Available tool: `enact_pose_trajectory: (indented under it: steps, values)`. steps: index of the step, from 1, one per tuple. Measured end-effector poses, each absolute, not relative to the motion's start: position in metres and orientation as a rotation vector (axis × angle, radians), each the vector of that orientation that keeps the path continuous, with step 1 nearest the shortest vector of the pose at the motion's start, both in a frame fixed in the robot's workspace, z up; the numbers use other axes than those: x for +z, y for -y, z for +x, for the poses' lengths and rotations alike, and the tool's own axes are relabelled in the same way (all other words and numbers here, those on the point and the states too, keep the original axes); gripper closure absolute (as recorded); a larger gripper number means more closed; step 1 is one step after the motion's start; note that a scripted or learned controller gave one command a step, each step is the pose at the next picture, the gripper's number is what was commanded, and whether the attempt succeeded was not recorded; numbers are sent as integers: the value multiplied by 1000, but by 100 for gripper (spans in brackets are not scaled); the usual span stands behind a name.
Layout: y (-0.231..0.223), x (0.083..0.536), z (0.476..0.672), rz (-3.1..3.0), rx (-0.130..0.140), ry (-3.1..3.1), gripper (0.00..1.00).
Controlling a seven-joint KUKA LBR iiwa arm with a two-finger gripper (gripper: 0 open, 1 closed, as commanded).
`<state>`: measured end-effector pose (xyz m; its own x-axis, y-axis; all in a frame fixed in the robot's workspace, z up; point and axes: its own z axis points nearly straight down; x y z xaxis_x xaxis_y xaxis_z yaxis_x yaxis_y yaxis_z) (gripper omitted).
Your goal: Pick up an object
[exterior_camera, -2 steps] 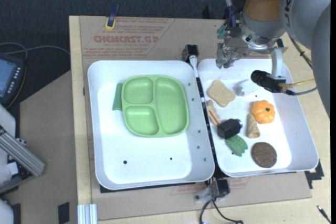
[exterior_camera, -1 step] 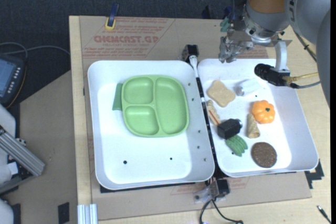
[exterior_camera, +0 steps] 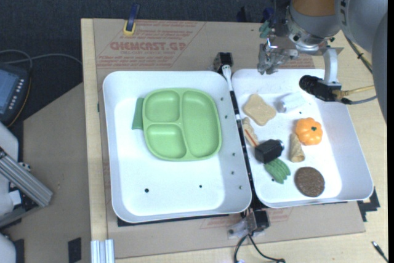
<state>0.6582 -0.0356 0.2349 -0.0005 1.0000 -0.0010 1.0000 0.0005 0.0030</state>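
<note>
Beneath my claw: two white bins, the left bin [exterior_camera: 117, 151] and the right bin [exterior_camera: 354, 151]. One green divided plate [exterior_camera: 182, 124]. One bread slice [exterior_camera: 259, 110], one orange pumpkin [exterior_camera: 308, 131], one black block [exterior_camera: 268, 150], one green leafy piece [exterior_camera: 278, 170], one brown round patty [exterior_camera: 309, 181], one tan wedge [exterior_camera: 297, 149].

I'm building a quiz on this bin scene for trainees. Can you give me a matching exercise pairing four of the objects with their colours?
Things:
1. divided tray in the left bin
2. toy pumpkin
3. round cookie
4. bread slice

Colours:
A. orange
B. tan
C. light green
D. dark brown

Pairs: 1-C, 2-A, 3-D, 4-B
</note>
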Motion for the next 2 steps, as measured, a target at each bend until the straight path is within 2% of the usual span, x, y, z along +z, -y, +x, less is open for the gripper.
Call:
enact_pose_trajectory:
  steps: [1, 2]
  values:
    - [42, 229, 652, 2223, -3, -2221, 100]
    - [29, 232, 665, 2217, 4, -2221, 100]
